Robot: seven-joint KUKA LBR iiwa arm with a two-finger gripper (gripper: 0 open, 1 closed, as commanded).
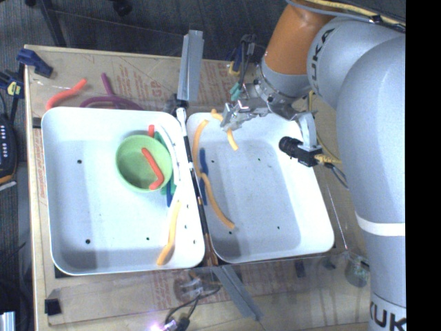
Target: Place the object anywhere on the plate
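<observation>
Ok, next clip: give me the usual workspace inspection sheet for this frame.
Surface: wooden bench bearing left bin and right bin.
Job's things: green plate in left bin, red strip already on it; small orange piece hangs at the gripper.
Clutter: orange strips and blue strips near the divider.
Gripper: above right bin's far edge; finger state unclear.
Cables: purple loop behind left bin.
Surroundings: dark floor.

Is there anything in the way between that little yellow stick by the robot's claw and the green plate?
Yes. The yellow stick hangs at the gripper over the right bin. The green plate sits in the left bin. Between them run the two bins' raised rims, with a long yellow strip and a blue piece beside them.
</observation>
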